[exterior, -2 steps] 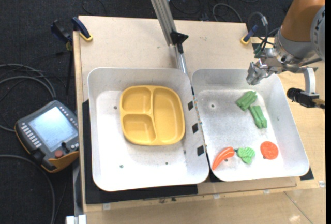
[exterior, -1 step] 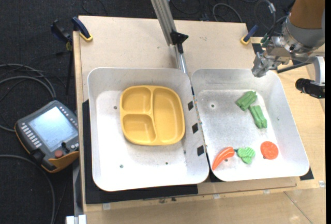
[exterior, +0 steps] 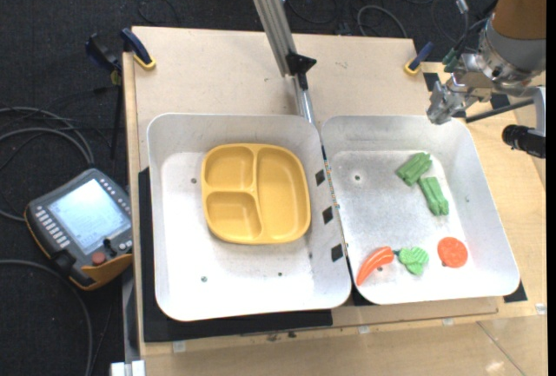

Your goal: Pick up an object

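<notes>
Gripper (exterior: 440, 108): you see it at upper right, over the right bin's (exterior: 486, 192) far rim; grip state unreadable.
Carrot (exterior: 375, 262): lower right bin.
Yellow tray (exterior: 256, 193): left bin.
Writing: you can read none.

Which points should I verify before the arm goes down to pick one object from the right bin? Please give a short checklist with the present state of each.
1. Objects present in the shallow white right bin: ok. Two green ridged toy pieces, an orange carrot-shaped toy, a small green leafy toy and a round red-orange toy.
2. Two-finger gripper carries nothing: cannot tell.
3. Gripper above a target: not ok; it hangs by the bin's far right corner.
4. Targets separated: not ok for the carrot and leafy toy, which look touching; ok for the round toy.
5. Yellow three-compartment plastic tray out of the way, in the left bin: ok.
</notes>
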Robot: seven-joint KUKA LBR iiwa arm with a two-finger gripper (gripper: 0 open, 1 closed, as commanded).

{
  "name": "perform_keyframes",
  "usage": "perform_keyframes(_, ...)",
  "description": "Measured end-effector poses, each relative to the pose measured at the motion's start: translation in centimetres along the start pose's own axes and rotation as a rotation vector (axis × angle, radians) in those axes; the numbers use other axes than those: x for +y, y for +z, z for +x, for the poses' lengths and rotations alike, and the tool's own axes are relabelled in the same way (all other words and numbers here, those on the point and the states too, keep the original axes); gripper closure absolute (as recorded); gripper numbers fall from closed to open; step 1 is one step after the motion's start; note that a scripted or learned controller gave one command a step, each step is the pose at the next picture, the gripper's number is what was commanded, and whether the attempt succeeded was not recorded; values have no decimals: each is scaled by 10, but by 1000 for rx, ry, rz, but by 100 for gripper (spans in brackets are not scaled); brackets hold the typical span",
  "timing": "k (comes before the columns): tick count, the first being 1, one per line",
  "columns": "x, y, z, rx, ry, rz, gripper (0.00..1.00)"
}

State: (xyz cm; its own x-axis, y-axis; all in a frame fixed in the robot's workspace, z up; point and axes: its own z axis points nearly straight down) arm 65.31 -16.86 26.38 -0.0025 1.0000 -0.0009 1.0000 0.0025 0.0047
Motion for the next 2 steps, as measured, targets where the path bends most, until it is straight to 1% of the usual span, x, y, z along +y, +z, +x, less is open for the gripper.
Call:
perform_keyframes(1,7,10,45,2,-5,5,100)
perform_keyframes(2,15,6,103,2,-6,3,100)
